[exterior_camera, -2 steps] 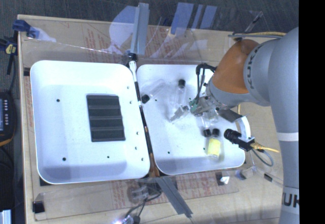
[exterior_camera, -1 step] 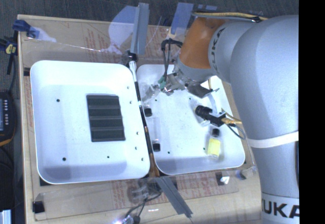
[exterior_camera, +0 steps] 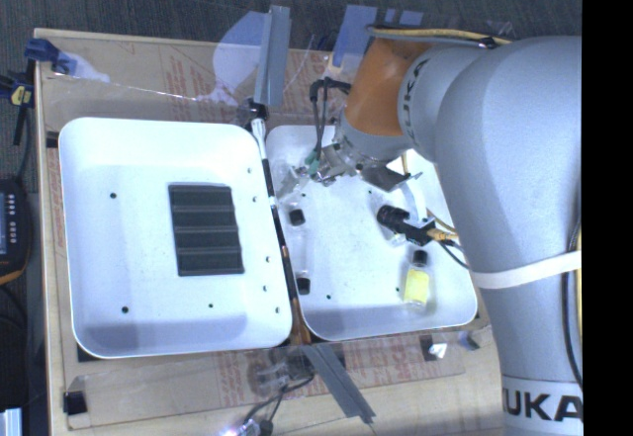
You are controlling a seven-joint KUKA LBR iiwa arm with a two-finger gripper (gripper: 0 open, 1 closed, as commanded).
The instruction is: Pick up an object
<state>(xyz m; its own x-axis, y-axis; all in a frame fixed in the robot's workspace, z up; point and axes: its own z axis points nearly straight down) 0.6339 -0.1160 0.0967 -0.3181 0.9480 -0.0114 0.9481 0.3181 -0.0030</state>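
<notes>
Over the wooden bench (exterior_camera: 138, 380), the gripper (exterior_camera: 318, 167) hangs at the far left of the right bin (exterior_camera: 346, 323), a small black piece (exterior_camera: 295, 218) just nearer. We would centre squarely over that piece before descending. Claw apart or together, we cannot tell; the arm (exterior_camera: 495, 128) hides the bin's far right.

The arm (exterior_camera: 495, 177) covers the right bin's (exterior_camera: 346, 310) right side and far right corner, and is itself cut off at the bottom edge. The gripper (exterior_camera: 318, 167) is small and cluttered, hard to read. By the bin's left wall, the upper dark speck (exterior_camera: 295, 218) and lower dark speck (exterior_camera: 303, 283) are too small to identify. The yellowish item (exterior_camera: 417, 288) is blurred, kind unclear. A dark device (exterior_camera: 10, 226) is cut by the left edge.
</notes>
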